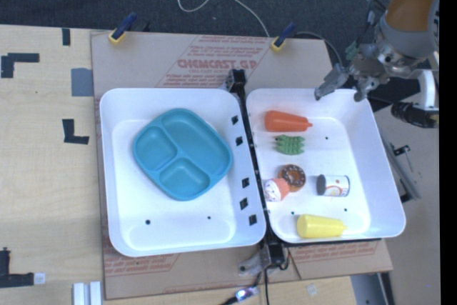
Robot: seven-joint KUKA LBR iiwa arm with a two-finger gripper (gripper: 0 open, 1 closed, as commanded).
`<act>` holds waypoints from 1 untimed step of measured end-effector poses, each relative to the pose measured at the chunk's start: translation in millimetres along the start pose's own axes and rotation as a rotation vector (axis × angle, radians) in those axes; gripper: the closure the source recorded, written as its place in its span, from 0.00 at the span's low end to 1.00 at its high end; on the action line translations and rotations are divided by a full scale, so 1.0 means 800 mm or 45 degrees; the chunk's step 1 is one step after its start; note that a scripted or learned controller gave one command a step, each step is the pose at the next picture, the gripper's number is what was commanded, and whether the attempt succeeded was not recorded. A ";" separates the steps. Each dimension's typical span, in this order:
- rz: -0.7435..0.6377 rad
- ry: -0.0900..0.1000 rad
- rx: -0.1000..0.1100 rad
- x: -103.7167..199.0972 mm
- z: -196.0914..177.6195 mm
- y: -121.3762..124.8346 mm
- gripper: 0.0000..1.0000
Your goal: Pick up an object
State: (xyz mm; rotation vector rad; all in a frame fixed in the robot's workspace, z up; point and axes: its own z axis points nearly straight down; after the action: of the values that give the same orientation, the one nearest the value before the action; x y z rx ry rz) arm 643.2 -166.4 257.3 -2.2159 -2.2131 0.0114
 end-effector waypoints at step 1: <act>-0.004 -0.003 -0.014 0.001 -0.008 0.002 0.00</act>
State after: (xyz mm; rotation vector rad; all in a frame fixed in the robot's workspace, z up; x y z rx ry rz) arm 645.2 -165.8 263.6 -2.2189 -2.2230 0.0020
